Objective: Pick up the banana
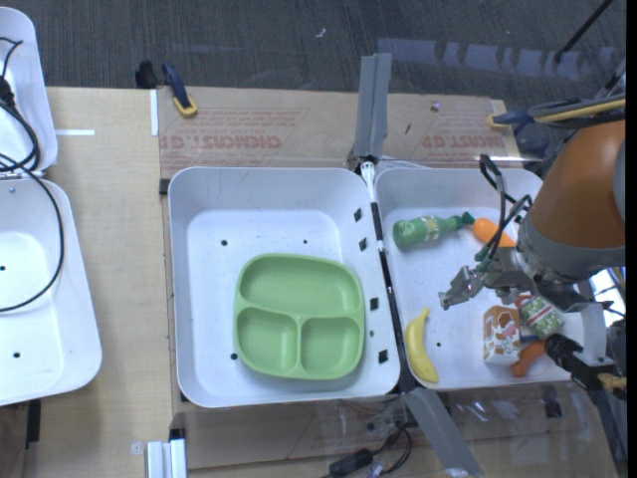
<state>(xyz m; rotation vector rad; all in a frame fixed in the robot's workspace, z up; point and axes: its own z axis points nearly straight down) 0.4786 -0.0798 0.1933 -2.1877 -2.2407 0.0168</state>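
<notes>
**Operator:** Locate the target.

**Technician:** The curved yellow banana (420, 347) lies in the right-hand white bin (438, 202), at that bin's near left corner, close beside the divider wall shared with the left-hand white bin (199, 267). It rests on the bin floor, apart from all other items.

**Operator:** Tool state?

**Technician:** The two-finger metal gripper (460, 289) hangs above the middle of the right bin, up and to the right of the banana, not touching it. Nothing is visible between the fingers. How far apart they stand cannot be determined from this angle.

**Operator:** Neighbouring items?

**Technician:** A green plastic bottle (428, 229) and an orange carrot-like piece (490, 231) lie toward the far wall. A red-and-white carton (501, 337) sits under the arm, near the right. A green three-compartment plate (299, 317) occupies the left bin.

**Operator:** Failure risks?

**Technician:** Probable fault: the banana's nearness to the corner walls. A finger descending on the wall side may strike the rim or divider, or push the fruit aside rather than straddle it. Its curved, smooth skin may also let it roll out of a poorly centred closure.
</notes>
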